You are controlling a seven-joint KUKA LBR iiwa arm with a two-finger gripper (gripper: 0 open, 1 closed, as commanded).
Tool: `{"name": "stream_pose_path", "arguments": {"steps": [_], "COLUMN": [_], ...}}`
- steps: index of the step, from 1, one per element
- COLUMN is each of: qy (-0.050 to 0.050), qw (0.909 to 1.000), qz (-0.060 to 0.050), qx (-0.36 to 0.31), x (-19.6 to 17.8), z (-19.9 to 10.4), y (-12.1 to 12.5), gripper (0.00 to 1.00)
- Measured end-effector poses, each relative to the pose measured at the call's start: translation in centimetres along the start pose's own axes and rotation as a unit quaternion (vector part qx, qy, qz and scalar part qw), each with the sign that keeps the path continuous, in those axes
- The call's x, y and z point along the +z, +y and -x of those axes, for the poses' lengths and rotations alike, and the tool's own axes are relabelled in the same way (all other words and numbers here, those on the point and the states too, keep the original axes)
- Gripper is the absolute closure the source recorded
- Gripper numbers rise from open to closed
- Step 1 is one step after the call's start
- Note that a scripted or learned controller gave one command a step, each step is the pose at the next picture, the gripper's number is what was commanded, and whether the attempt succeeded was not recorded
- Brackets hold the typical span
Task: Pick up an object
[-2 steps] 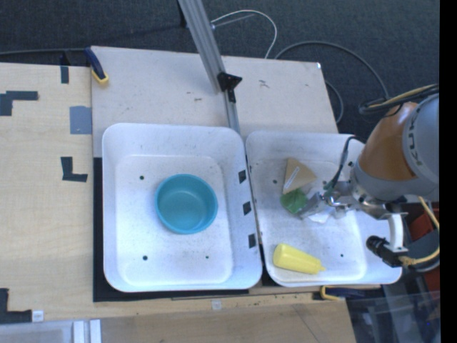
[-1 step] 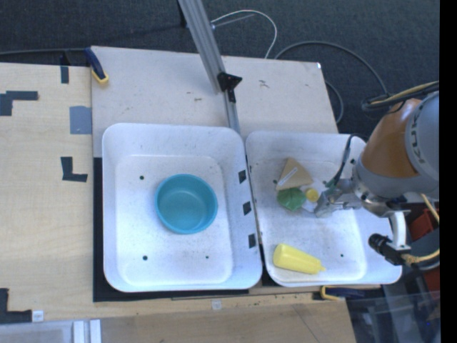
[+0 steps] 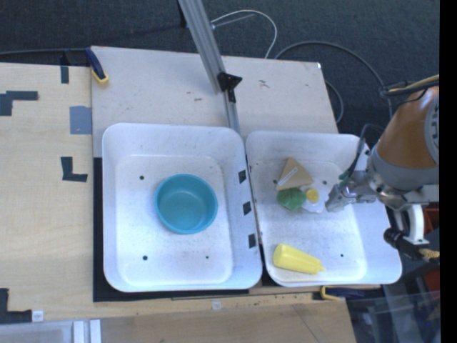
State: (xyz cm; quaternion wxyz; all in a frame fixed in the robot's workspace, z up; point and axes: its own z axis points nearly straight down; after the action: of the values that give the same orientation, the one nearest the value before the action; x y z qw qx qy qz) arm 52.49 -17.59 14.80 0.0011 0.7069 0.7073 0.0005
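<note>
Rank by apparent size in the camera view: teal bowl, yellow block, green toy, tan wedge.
1. teal bowl, clearly largest
2. yellow block
3. tan wedge and green toy: look about alike, and they overlap, so no ranking between them.

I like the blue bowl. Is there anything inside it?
The blue bowl in the left bin shows only its own blue bottom. Its near inner wall is hidden by the rim.

arm (image 3: 410, 145): cut off at right edge | claw (image 3: 337, 200): finger state unclear | pole (image 3: 203, 34): cut off at top
</note>
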Motion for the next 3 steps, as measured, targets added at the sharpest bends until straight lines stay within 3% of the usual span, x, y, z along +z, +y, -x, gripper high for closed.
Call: {"name": "stream_pose_path", "arguments": {"steps": [2, 3], "qy": [0.000, 0.001], "qw": [1.0000, 1.0000], "qz": [0.000, -0.002], "qx": [-0.001, -0.003], "x": [-7.1, -6.2], "z": [-0.4, -5.9], "y": [-0.3, 1.1], "gripper": [1.00, 1.00]}}
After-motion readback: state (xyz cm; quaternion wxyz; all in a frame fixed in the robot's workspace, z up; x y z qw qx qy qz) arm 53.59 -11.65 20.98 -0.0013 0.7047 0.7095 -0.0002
